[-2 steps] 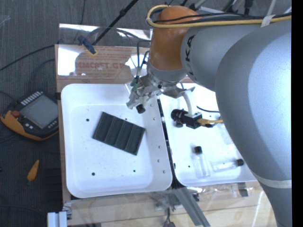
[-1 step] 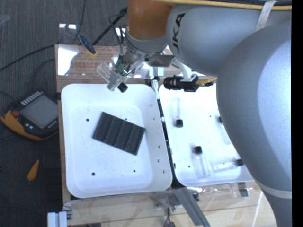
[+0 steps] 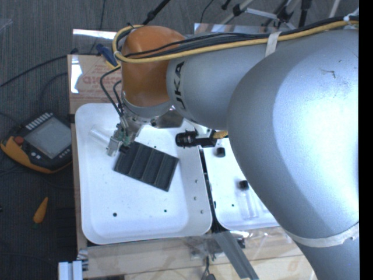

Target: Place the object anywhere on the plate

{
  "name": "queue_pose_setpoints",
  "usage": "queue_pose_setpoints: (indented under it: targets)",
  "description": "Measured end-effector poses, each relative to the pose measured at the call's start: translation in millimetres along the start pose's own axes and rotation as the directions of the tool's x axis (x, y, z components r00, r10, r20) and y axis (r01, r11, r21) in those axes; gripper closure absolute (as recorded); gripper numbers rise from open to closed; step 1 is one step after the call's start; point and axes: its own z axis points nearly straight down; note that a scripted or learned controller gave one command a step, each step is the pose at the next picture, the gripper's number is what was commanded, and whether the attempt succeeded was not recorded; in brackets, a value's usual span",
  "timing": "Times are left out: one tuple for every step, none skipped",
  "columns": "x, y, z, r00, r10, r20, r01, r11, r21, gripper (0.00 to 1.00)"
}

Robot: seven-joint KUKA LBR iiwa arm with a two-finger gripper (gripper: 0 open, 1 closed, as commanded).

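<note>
A dark grey ribbed rectangular slab [image 3: 146, 166] lies flat and slightly skewed in the middle of the left bin [image 3: 99, 214]. My gripper [image 3: 115, 143] hangs from the orange wrist band at the slab's upper left corner, low over the bin floor, touching or nearly touching that corner. Nothing shows between its tips. A small clear piece [image 3: 97, 136] lies just left of the gripper on the bin floor. The big grey arm hides the back of both bins.
The right bin [image 3: 227, 214] holds a clear, bottle-like item [image 3: 249, 206] and two small dark bits [image 3: 242, 185] [image 3: 220, 151]. A cardboard sheet [image 3: 93, 83] lies behind the left bin. A handheld pendant [image 3: 41, 142] sits on the floor at the left.
</note>
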Motion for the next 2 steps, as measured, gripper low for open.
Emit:
queue_pose_setpoints:
  targets:
    - [-0.1,19.3,-68.6,0.959,-0.282,0.004,0.282,0.959,-0.001,1.0]
    - [77.4,-30.3,-91.2,0.836,-0.548,0.002,0.548,0.836,-0.001,1.0]
